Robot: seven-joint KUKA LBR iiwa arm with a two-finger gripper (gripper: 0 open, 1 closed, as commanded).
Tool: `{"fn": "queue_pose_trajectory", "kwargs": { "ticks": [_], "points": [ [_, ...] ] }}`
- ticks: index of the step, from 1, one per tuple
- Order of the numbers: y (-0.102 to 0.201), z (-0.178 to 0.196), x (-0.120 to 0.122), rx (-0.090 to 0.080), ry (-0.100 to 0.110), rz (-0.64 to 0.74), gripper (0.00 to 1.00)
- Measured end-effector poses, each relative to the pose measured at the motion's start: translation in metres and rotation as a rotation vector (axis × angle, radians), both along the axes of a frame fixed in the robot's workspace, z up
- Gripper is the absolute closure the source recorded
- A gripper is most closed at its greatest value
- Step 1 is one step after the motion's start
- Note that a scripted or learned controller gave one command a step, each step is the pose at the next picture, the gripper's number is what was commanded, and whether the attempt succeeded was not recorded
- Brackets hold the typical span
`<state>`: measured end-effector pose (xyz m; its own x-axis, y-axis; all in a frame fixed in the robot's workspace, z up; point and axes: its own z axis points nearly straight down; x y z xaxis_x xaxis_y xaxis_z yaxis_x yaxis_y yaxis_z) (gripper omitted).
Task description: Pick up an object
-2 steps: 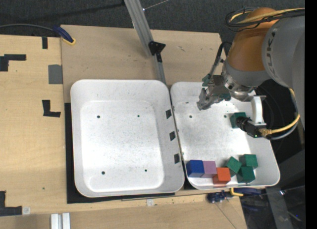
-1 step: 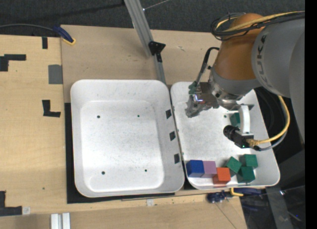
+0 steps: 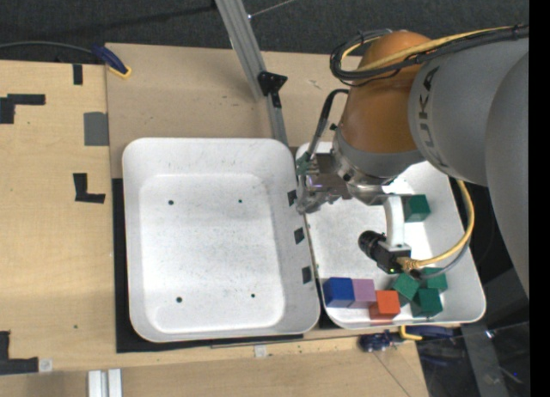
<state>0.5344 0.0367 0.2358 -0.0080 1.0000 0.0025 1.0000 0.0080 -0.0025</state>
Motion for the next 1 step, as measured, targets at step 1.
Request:
{"fn": "queue_pose_trajectory", "kwargs": {
  "ticks": [1],
  "points": [
    [0.0544, 0.0072, -0.0215, 0.000, 0.000, 0.001, 1.00]
  ]
}}
